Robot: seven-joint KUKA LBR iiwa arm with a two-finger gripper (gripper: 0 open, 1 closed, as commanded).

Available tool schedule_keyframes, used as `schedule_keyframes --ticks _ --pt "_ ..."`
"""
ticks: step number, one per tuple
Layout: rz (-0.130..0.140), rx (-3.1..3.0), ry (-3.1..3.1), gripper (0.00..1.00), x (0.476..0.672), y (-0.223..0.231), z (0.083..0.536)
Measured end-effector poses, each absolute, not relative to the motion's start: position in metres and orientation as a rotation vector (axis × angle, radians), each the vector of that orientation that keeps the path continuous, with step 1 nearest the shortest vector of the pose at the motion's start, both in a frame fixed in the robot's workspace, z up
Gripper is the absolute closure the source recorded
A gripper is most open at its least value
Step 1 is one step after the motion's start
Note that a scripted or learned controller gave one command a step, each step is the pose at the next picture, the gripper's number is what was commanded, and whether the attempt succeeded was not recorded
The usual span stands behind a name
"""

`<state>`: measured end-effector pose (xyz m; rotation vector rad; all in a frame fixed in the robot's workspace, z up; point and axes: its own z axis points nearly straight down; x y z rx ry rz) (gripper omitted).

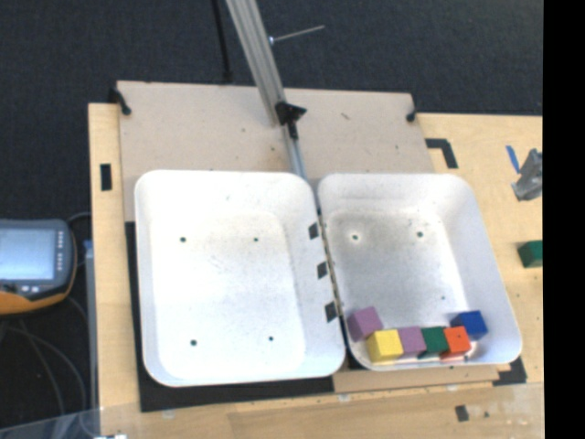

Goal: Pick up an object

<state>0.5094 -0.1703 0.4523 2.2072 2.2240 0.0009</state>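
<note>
Blocks sit crowded along the near edge of the right bin (475,245), a shallow white tray with rounded corners and a floor speckled with dark scuffs. From left to right they are a purple block (365,321) set slightly back and turned at an angle, a yellow block (386,344), a second purple block (412,340), a green block (433,341), an orange block (456,340) and a blue block (470,323) a little behind the orange one. The front four touch side by side in a row that runs along the bin's near wall. All look like small, hard, matt cubes, so none has a clear long axis.

The left bin (164,208) is the same white shape, scuffed and marked with a few dark dots. Both bins rest on the pale wooden desk (439,131), partly on a sheet of brown board (201,126). A slim metal rail (256,48) slants down to the gap between the bins. The jaws are not visible, so I cannot tell how they stand.
</note>
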Motion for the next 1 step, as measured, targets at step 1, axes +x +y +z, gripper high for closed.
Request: schedule_keyframes --ticks 1 --pt "0.0 2.199 2.227 1.0 0.5099 -0.1715 0.4632"
